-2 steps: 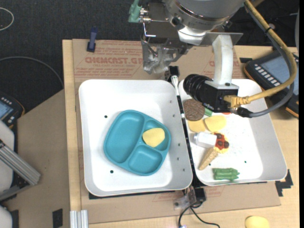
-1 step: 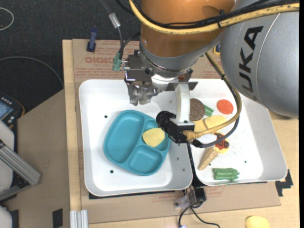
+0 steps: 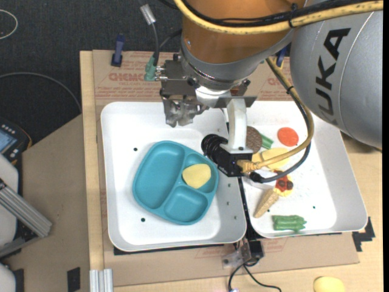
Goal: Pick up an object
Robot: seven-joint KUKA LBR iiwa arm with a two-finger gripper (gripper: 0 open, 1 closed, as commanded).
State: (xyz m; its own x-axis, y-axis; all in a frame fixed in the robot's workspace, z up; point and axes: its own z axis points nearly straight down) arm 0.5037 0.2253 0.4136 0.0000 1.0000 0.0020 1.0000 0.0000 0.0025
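Two shallow white bins are seen side by side on a cardboard-covered bench, viewed from above at a slant. Within the left bin (image 3: 115, 163), a teal divided tray (image 3: 159, 181) is laid slightly turned, and a pale yellow rounded object (image 3: 197, 175) is rested in its upper right compartment. Above the far edge of this bin, the gripper (image 3: 180, 113) is hung from the arm's large orange band (image 3: 237, 23); whether anything is held, or how it is set, cannot be told from this angle. Near the divide between the bins, a black fitting (image 3: 216, 151) with yellow cables is seen beside a white upright part of the arm. Within the right bin (image 3: 340, 187), several small toy foods are scattered: a brown round piece (image 3: 253, 139) just beside a small green piece, an orange-red rounded piece (image 3: 288, 136) further right, a small red and dark item (image 3: 284, 185), a tan cone shape (image 3: 265, 203) just below it, and a green bean-like piece (image 3: 288, 223) near the front edge. Much of the upper right is covered by the grey arm body
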